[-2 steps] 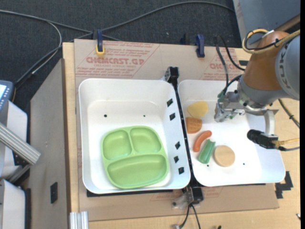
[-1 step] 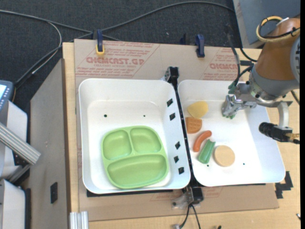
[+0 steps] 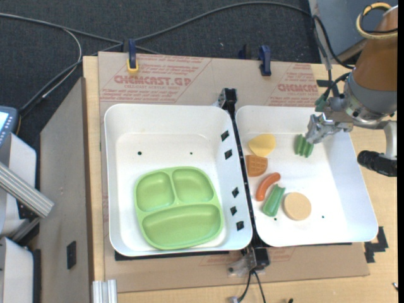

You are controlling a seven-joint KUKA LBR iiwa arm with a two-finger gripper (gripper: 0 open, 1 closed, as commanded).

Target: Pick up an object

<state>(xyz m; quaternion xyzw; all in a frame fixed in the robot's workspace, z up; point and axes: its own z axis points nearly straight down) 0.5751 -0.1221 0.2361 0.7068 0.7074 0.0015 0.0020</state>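
The right bin (image 3: 344, 188) holds several toy foods: a yellow piece (image 3: 262, 144), an orange piece (image 3: 255, 165), a red sausage (image 3: 267, 185), a green pickle (image 3: 273, 201) and a tan round disc (image 3: 297, 206). A small green item (image 3: 303, 146) lies near the bin's far right part. My gripper (image 3: 317, 131) hangs low over the bin, just up and right of that green item and close to it. I cannot make out whether it touches the item.
The left bin (image 3: 126, 137) carries a green divided plate (image 3: 180, 207) in its near half. A black divider with clips (image 3: 233, 163) runs between the bins. Cardboard (image 3: 189, 74) lies under both, clamped at the far edge.
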